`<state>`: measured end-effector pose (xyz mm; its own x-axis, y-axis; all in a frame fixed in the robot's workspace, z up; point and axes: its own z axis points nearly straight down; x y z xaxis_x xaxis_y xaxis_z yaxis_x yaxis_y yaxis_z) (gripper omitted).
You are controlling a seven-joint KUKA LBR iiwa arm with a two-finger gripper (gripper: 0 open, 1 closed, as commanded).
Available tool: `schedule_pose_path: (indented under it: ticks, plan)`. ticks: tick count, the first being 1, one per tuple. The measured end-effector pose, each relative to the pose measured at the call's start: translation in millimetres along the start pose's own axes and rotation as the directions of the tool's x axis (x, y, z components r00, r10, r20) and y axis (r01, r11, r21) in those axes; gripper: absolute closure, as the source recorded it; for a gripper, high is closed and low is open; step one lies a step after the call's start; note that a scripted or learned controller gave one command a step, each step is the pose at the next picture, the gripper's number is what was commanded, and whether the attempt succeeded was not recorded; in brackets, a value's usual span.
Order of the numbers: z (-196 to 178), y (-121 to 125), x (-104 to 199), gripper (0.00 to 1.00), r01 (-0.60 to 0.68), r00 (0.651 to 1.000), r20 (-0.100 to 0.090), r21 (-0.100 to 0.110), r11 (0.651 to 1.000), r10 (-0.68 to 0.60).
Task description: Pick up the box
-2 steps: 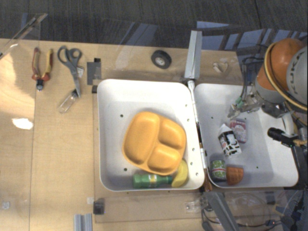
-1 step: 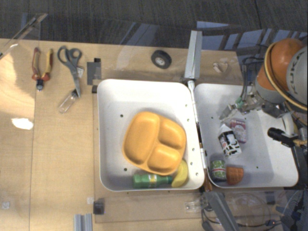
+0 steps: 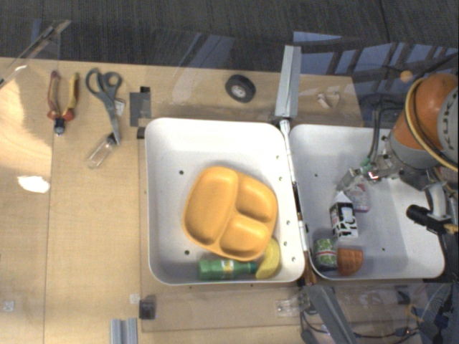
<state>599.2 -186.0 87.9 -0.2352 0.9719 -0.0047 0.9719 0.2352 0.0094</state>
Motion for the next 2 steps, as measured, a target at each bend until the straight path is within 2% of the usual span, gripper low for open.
schedule_pose_path:
  ticks: [1, 2]
  plan:
    - [-13.3, 3.6, -0.5, 1.0, 0.003, 1.0, 0.005, -0.009, 1.0, -0.003]
    - [-92.5, 23.9, 18.0, 1.0, -0.066, 0.998, -0.001, 0.002, 0.998, 0.066]
